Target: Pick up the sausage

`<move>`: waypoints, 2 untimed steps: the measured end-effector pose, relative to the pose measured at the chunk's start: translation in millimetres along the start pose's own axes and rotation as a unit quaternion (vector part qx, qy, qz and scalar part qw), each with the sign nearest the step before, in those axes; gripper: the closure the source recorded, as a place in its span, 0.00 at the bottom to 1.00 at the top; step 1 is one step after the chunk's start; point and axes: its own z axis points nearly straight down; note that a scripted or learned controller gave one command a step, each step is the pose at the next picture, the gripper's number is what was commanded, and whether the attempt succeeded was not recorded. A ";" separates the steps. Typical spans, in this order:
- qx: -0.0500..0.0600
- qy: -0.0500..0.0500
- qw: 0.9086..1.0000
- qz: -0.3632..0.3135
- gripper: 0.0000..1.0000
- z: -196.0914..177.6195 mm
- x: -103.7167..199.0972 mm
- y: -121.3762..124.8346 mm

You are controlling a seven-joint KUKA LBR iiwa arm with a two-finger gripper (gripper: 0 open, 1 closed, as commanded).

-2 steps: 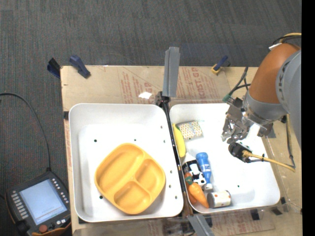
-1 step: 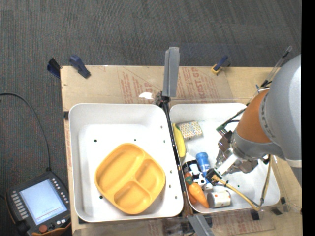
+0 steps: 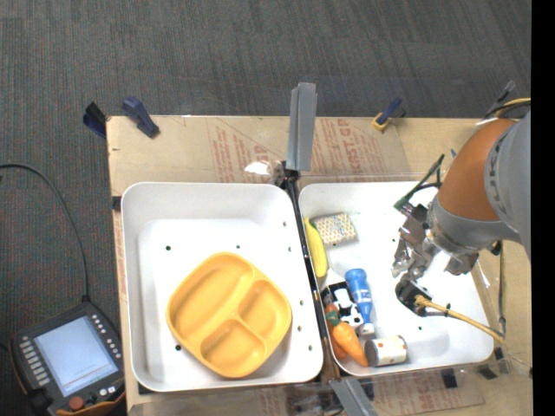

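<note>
Even, diffuse overhead light, moderately bright. White bins (image 3: 139,232) near blown out, faint soft shadows along inner walls. Yellow tray (image 3: 230,315) casts a thin shadow beside its lower edge. Overall slightly soft, low resolution; carpet above the bins darker, grainy.

**Arm bent low, wrist turned down and left**

The grey arm (image 3: 512,176) enters from the right, its orange band (image 3: 468,176) just above the wrist. The gripper (image 3: 408,263) hangs below, angled down-left, with a yellow cable (image 3: 460,317) trailing beneath it.
</note>
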 end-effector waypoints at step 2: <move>0.001 -0.001 0.971 0.240 1.00 -25.3 -53.7 40.3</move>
